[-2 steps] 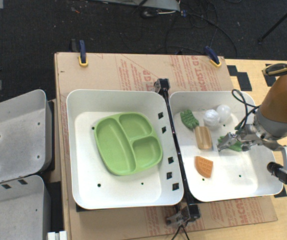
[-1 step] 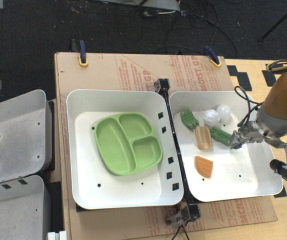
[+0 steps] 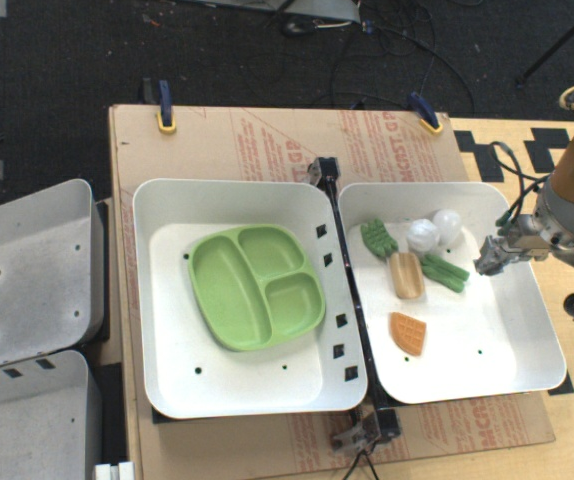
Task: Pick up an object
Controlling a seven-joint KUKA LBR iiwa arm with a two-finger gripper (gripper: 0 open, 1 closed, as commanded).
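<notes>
Your end effector (image 3: 491, 259) hangs over the right bin (image 3: 527, 363) near its far right wall. You cannot tell from this angle how it is set, and nothing shows in its grip. The nearest candidate is the green stick (image 3: 444, 272), just to its left and lying flat. It looks light and rigid, probably smooth plastic, so take it across its narrow middle. Beyond it sit a tan block (image 3: 405, 275), two white balls (image 3: 434, 230) that would likely roll away, and a leafy green piece (image 3: 377, 238). An orange wedge (image 3: 408, 332) lies further left and nearer the camera.
</notes>
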